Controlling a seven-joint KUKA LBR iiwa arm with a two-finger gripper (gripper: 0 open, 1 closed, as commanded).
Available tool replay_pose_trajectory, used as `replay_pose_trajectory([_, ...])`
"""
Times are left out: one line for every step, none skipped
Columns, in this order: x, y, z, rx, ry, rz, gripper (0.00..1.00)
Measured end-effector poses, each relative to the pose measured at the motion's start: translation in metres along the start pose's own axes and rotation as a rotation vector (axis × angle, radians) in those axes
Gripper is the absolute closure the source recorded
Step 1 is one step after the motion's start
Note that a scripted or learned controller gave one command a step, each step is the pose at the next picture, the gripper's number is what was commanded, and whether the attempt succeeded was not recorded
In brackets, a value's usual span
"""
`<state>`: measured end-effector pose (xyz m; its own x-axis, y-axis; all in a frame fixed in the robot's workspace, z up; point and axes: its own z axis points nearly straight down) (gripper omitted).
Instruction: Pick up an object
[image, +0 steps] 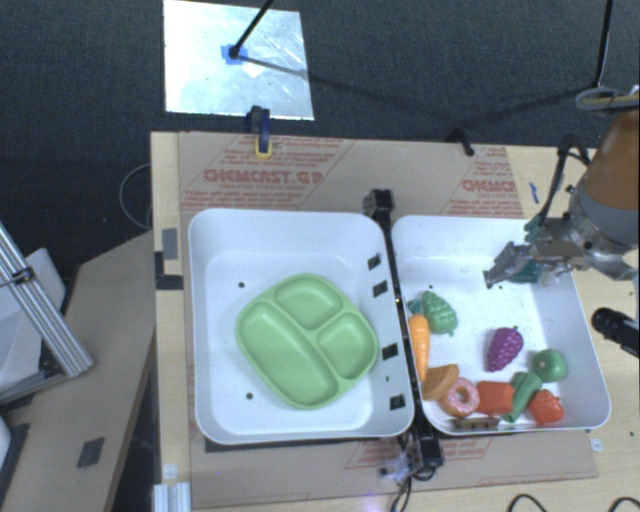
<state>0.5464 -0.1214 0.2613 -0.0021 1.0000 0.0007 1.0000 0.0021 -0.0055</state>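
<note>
Overhead, the grey two-finger hand (503, 268) hangs over the upper part of the right shallow white plastic bin (470, 240), nothing visible between its tips; whether the tips are parted cannot be told. Toy food lies low in that bin: purple plastic grape bunch (504, 347), orange plastic carrot (419, 343), pink-iced toy doughnut (462, 398); the left white bin (215, 260) carries a pale green three-compartment plate (305, 340).

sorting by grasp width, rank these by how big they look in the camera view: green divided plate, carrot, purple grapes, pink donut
Largest to smallest as they appear:
1. green divided plate, by far the largest
2. carrot, long and thin
3. purple grapes and pink donut look about alike, so I won't rank them
</note>
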Motion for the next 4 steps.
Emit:
replay_pose_trajectory([0.000, 0.002, -0.003, -0.007, -0.001, -0.001, 0.00])
replay_pose_trajectory([-0.002, 0.001, 0.039, -0.004, 0.000, 0.001, 0.00])
replay_pose_trajectory([0.001, -0.009, 0.092, -0.003, 0.000, 0.001, 0.00])
replay_pose_trajectory([0.002, -0.019, 0.147, -0.002, 0.001, 0.001, 0.00])
